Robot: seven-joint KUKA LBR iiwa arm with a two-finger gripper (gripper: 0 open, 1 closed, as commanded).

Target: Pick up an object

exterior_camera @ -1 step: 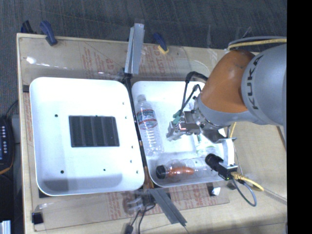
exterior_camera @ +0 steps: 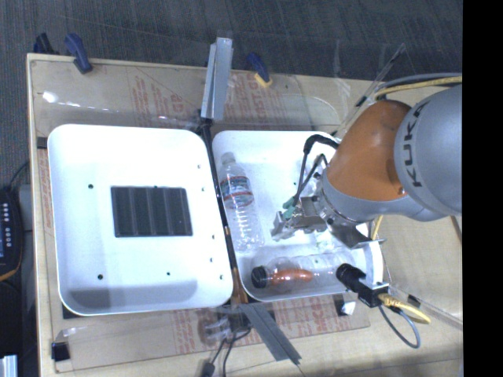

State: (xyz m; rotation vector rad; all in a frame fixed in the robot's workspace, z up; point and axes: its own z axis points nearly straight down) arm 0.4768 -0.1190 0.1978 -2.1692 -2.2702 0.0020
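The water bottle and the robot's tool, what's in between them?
Just bare white floor of the right bin. In the camera view, the water bottle lies along the bin's left wall and the tool hangs to its right, nothing between them.

Grey arm, orange band, black cables

Robotics lab, test bench setup. Industrial KUKA arm, grey with orange band, logo readable, cables trailing off wrist. Plywood bench with printed lettering on surface, standing on dark carpet. Two shallow white bins side by side, metal divider bar between them. Blue clamps along far bench edge. Loose wiring near front edge. Dark electronic device at left edge. No household furniture.
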